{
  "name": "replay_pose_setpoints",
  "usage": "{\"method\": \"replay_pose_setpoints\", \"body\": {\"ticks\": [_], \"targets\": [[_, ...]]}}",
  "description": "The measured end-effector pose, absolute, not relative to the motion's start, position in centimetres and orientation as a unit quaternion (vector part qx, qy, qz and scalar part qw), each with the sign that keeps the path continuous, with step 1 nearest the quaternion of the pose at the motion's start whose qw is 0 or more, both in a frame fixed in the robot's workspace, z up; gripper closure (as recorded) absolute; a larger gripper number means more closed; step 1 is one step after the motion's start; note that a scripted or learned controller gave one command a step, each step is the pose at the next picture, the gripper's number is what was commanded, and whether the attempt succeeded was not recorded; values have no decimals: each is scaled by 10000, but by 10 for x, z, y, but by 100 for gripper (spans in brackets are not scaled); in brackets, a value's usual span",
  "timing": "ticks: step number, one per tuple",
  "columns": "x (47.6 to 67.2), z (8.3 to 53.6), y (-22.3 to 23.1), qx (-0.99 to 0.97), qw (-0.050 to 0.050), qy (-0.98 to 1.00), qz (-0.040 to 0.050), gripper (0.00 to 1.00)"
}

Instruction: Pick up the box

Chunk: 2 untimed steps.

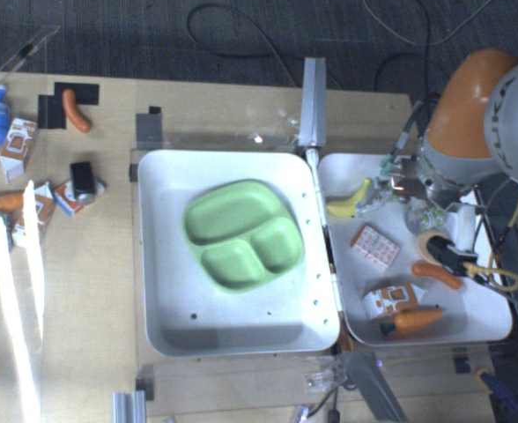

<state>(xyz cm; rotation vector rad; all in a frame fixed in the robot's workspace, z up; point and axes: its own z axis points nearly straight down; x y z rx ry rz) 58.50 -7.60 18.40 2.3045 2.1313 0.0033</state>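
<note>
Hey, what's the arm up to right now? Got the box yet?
Gripper over right bin's far end, grip unclear. Box lies loose mid-bin. Banana beside gripper.

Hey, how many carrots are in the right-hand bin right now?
2. One carrot lies near the front edge of the right bin, beside a small carton. The other carrot lies further back, toward the right. The arm may hide more.

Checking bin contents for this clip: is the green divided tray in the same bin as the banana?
No: the green divided tray lies in the left bin, while the banana is in the right bin.
</note>
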Motion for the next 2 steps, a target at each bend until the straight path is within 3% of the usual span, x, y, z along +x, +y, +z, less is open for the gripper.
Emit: {"method": "replay_pose_setpoints", "body": {"ticks": [1,2], "targets": [[554,100,-88,6935,76,7204,56,0],[601,87,-83,6864,41,7272,33,0]]}}
